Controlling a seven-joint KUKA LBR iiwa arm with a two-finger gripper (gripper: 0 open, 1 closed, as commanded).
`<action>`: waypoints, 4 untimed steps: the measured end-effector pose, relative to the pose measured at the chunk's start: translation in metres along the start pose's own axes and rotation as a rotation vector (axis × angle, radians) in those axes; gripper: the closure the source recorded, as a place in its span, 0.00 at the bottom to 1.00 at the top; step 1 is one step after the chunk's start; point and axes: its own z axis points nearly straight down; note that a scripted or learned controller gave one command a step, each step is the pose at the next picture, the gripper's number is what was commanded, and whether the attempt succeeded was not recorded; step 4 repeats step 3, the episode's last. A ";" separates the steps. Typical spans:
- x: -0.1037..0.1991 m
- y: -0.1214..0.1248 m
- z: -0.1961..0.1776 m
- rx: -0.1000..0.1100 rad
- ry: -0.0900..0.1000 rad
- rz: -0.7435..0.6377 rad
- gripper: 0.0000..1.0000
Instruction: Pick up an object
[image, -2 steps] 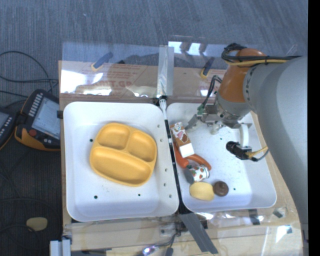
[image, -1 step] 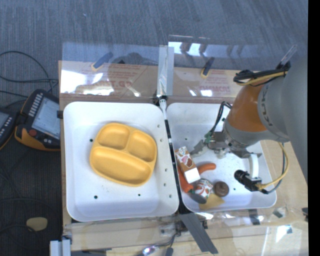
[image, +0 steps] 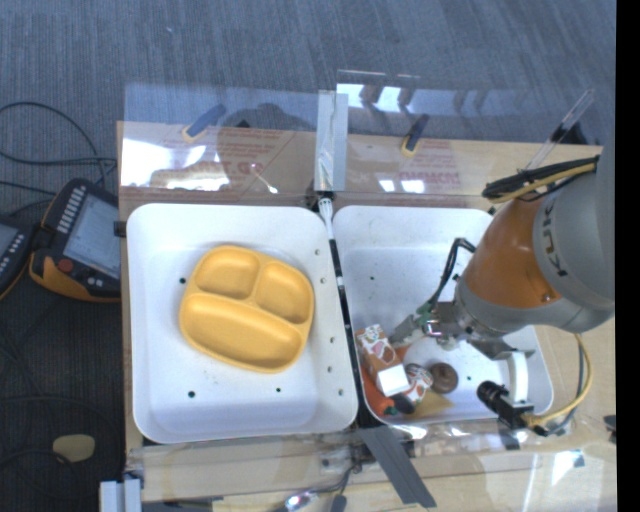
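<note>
Camera view, two white bins (image: 150, 300), one yellow divided tray (image: 245, 306), hand (image: 432, 328) grip state unclear.

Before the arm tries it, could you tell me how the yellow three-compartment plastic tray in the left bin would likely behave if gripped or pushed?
The yellow three-compartment plastic tray looks moulded and rigid, so it probably won't flop. It lies flat and wide in the left white bin, so it should slide rather than roll. Its smooth, rounded rim may slip from two fingers.
</note>
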 end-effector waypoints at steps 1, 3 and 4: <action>0.007 0.006 -0.001 -0.001 -0.010 0.010 0.00; 0.075 0.110 -0.091 0.019 0.007 -0.009 1.00; 0.075 0.110 -0.091 0.019 0.007 -0.009 1.00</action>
